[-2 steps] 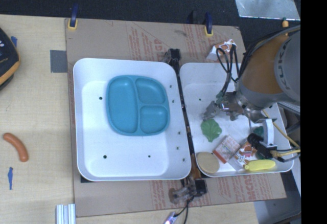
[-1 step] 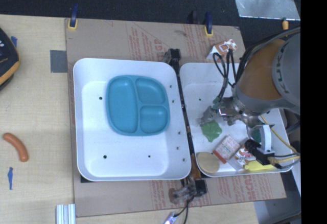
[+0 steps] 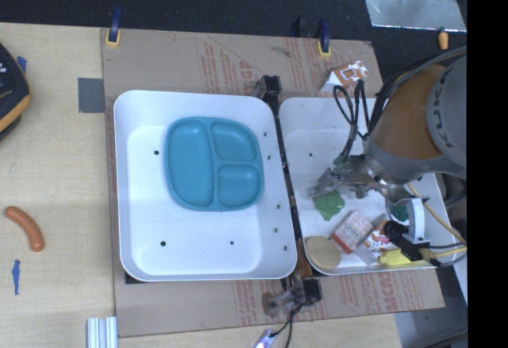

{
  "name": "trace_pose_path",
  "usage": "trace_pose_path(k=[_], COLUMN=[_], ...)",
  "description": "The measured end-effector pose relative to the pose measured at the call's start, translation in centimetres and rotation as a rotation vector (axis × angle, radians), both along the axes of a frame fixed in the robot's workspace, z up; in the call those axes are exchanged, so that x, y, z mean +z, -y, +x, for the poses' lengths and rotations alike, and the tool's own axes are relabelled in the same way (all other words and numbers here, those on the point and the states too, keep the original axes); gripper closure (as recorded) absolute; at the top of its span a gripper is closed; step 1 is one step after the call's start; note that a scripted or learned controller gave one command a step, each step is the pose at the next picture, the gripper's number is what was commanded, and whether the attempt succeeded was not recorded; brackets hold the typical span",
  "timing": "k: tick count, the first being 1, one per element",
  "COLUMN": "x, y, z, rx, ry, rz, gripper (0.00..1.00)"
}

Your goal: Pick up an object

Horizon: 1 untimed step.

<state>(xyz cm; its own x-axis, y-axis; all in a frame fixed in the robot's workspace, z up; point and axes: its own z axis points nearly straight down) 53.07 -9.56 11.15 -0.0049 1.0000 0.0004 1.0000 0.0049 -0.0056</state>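
At the right bin's (image 3: 317,120) near edge lay a tan disc (image 3: 321,253), a red-and-white packet (image 3: 353,231) and a yellow item (image 3: 394,259). Farther in, the gripper (image 3: 337,179) sat just above a green object (image 3: 328,204) — whether clenched or released, cannot tell. The left bin (image 3: 135,179) held a blue tray (image 3: 213,162). A sausage (image 3: 25,227) lay on the tabletop (image 3: 48,179) — far left.
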Motion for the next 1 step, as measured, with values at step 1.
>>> trace_pose_path(k=[1], x=[12.29], y=[-0.72], z=[1.38], rx=[0.0], ry=[0.005], rz=[-0.001], gripper=[0.0])
